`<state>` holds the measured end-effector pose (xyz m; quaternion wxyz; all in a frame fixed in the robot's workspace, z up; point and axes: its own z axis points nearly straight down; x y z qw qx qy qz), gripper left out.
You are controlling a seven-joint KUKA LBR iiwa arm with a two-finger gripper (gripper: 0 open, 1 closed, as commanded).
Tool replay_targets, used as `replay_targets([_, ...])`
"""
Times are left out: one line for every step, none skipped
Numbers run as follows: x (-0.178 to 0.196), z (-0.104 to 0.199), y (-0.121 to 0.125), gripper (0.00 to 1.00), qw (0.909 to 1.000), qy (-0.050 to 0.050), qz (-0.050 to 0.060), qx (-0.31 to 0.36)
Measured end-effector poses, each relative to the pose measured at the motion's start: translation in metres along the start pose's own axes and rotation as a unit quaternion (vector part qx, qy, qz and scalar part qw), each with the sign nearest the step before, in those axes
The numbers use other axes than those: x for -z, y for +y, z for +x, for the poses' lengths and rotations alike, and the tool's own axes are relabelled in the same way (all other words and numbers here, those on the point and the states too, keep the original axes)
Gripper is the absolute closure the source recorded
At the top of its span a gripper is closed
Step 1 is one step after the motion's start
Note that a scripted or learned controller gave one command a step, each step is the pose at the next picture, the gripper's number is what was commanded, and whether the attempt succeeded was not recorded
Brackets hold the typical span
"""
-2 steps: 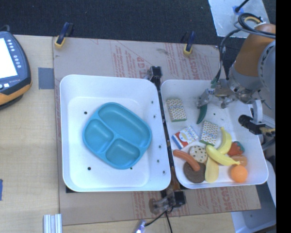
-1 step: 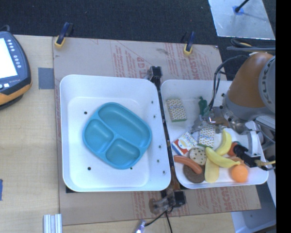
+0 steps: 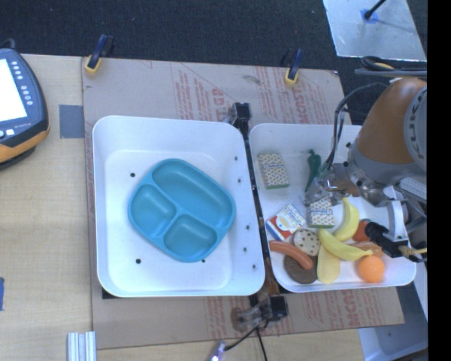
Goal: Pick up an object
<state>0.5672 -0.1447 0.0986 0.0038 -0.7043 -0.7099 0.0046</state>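
Toy food (image 3: 338, 243) — gripper (image 3: 321, 189) just above

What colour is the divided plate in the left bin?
Light blue, all over. The divided plate shows best in the camera view, lying in the left bin.

Right bin (image 3: 264, 138), lower right of frame: bananas (image 3: 344, 235), orange (image 3: 371, 268), sausage (image 3: 291, 253), cookie (image 3: 306, 241), patterned sponge (image 3: 273, 170), small packets (image 3: 289, 219), crowded together, many touching.
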Motion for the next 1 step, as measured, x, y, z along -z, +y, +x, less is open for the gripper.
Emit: replay_targets([0.1263, 0.0698, 0.0031, 1.00, 1.0000, 0.001, -0.004, -0.001])
